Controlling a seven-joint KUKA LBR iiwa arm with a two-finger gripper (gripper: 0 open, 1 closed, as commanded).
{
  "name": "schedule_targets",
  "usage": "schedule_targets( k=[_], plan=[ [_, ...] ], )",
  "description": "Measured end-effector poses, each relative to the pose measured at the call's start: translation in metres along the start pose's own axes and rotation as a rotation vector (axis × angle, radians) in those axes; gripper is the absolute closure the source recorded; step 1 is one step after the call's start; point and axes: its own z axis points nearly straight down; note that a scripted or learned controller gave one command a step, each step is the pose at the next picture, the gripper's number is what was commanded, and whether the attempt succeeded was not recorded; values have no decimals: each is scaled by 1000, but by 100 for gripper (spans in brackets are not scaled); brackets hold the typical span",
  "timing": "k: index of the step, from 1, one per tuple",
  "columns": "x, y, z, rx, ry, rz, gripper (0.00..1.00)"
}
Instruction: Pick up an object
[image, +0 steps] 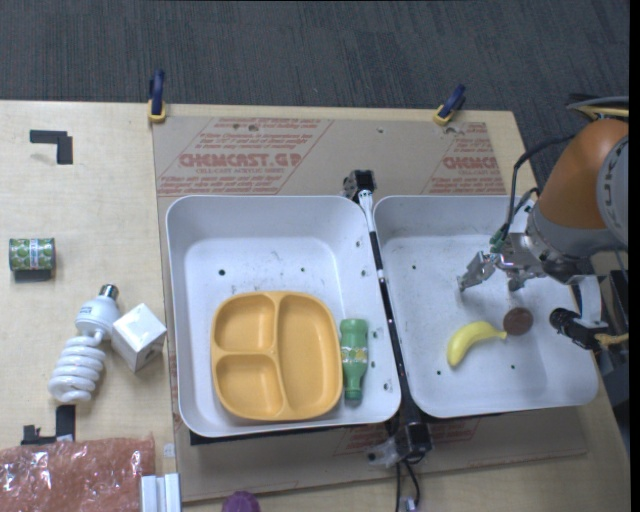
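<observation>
Your banana (474, 340) lies flat on the floor of the right bin (560, 395), near its middle: small, plain yellow, gently curved, one end pointing near-left, the other pointing right toward a small brown round object (517, 321) just beside it. Your gripper (492, 268) hangs over the far part of that same bin, well apart from the banana, metal fingers (477, 271) angled to the left. Jaws look spread, with nothing between them. Grey arm and orange band enter from the right edge.

Left bin (190, 330): yellow divided plate (275, 354), and a green bottle (353, 358) lying just beside the plate's right rim. On the table left of the bins: spiral light bulb (82, 357), white cube (138, 336), small green can (31, 256).
</observation>
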Motion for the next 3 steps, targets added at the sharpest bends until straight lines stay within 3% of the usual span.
schedule_targets(
  k=[2,3],
  plan=[
    [55,-119,0,0,1,1,0],
    [54,-117,-10,-3,0,3,100]
  ],
)
